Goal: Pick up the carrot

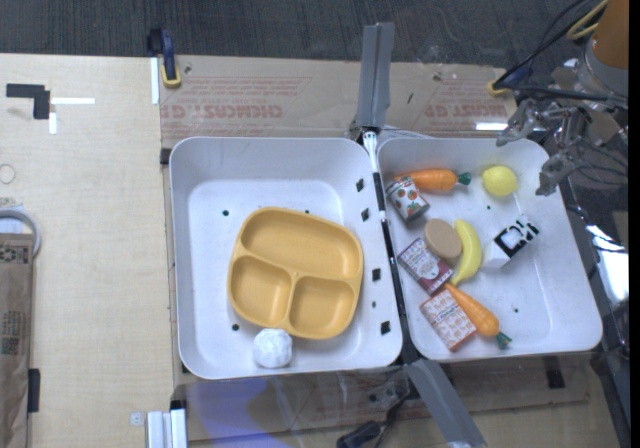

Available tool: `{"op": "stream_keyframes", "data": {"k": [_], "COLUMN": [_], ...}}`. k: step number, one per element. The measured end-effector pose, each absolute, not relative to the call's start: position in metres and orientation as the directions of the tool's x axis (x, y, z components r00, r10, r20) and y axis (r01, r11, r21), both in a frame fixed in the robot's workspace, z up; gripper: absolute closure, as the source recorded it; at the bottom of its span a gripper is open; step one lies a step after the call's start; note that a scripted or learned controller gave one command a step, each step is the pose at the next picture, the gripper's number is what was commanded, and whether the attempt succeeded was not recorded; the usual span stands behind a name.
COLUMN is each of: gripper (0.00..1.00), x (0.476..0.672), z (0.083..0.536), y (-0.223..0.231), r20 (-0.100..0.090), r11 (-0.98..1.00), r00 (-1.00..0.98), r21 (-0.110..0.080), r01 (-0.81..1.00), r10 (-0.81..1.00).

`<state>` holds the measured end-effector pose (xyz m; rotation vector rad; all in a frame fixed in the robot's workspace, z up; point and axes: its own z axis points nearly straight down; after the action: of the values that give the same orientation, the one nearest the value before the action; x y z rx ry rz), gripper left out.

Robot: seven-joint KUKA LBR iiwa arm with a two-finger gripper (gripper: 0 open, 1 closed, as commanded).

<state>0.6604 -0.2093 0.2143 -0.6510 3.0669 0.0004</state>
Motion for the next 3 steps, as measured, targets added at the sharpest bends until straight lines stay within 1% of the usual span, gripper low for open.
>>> {"op": "stream_keyframes", "data": {"k": [1, 2, 3], "gripper": [0.0, 1.0, 1.0], "x": [0.646, 0.647, 0.661], "z": [0.151, 0.161, 0.246], "y": [-0.172, -0.172, -0.148], "r20": [-0.004, -0.011, -0.006], "r11": [0.666, 0.671, 0.655], "r00": [-0.666, -0.671, -0.655], "r21": [0.001, -0.001, -0.003], "r01": [-0.746, -0.741, -0.756], "r10": [-0.746, -0.741, -0.756]}}
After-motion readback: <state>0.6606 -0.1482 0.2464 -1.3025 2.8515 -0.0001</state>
